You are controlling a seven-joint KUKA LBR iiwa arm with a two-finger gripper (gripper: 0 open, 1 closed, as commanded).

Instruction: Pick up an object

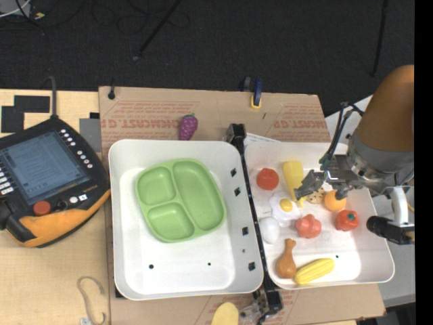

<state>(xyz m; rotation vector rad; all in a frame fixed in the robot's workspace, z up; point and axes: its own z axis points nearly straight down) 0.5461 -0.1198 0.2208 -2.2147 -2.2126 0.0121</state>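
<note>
The right bin [379, 266] holds several toy foods: a red tomato [268, 179], a yellow block [293, 173], a fried egg [284, 206], a white egg [269, 230], a red berry [308, 226], an orange [335, 201], a red fruit with a green stem [346, 220], a drumstick [287, 257] and a corn cob [314, 270]. My gripper [312, 185] hangs low over the middle of this bin, between the yellow block and the orange. It is just above a small speckled piece [315, 196]. I see nothing held in it.
The left bin [135, 269] carries a green divided plate [180, 200]. A purple grape bunch [188, 126] lies on the cardboard behind it. A yellow lemon [225, 313] sits at the front edge. A teach pendant [47, 175] lies at the far left.
</note>
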